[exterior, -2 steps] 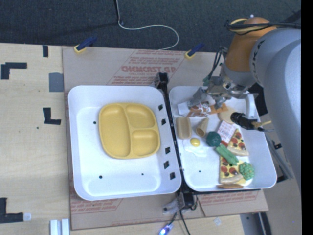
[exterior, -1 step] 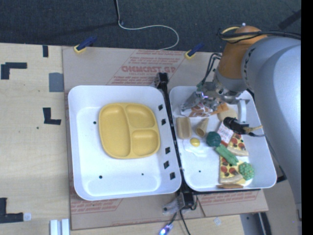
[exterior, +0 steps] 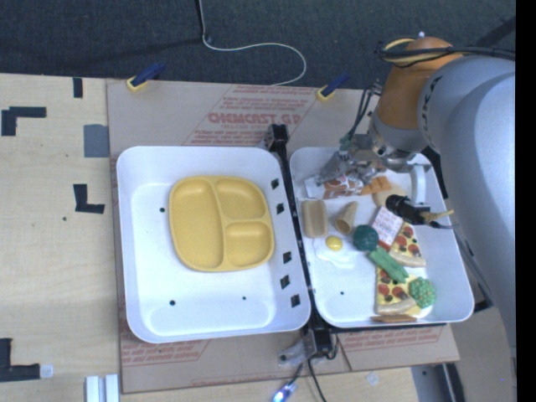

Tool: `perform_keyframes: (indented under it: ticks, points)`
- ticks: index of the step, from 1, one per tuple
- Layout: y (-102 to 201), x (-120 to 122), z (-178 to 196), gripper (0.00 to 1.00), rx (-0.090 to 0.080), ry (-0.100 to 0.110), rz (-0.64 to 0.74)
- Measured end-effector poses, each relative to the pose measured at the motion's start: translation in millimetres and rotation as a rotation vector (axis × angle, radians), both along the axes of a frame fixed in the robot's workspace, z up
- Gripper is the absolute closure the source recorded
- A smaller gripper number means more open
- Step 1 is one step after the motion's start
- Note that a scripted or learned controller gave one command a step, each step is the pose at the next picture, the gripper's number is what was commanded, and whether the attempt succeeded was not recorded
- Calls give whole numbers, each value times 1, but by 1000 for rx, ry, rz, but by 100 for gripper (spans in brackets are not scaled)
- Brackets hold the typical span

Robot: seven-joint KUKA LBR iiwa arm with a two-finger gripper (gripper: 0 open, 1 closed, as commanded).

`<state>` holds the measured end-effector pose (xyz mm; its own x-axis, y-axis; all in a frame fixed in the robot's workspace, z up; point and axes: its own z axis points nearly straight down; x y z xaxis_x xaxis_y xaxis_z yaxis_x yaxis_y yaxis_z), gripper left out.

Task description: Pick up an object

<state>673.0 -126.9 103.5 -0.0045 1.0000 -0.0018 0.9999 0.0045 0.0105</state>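
Left bin (exterior: 142, 224) carries a yellow divided plate (exterior: 222, 222). Right bin (exterior: 469, 300) is crowded: fried egg (exterior: 335, 245), cone (exterior: 347, 217), pizza slices (exterior: 400, 279) at five o'clock. Gripper (exterior: 352, 170) sits low at twelve o'clock among the toys; its grip I cannot tell.

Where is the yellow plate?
The yellow plate lies in the left bin, near its middle, in the camera view.

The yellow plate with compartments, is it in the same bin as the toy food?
No, the yellow plate lies in the left bin; the toy food fills the right bin.
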Motion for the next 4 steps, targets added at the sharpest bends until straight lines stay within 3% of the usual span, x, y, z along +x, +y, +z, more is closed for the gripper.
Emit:
perform_keyframes:
  ticks: [1, 2, 3, 4]
  points:
    - [79, -29, 89, 100, 1, -3, 0]
    - [77, -32, 81, 0, 1, 12, -3]
    - [16, -44, -24, 0, -1, 17, -8]
    - [1, -12, -21, 0, 19, 60, -6]
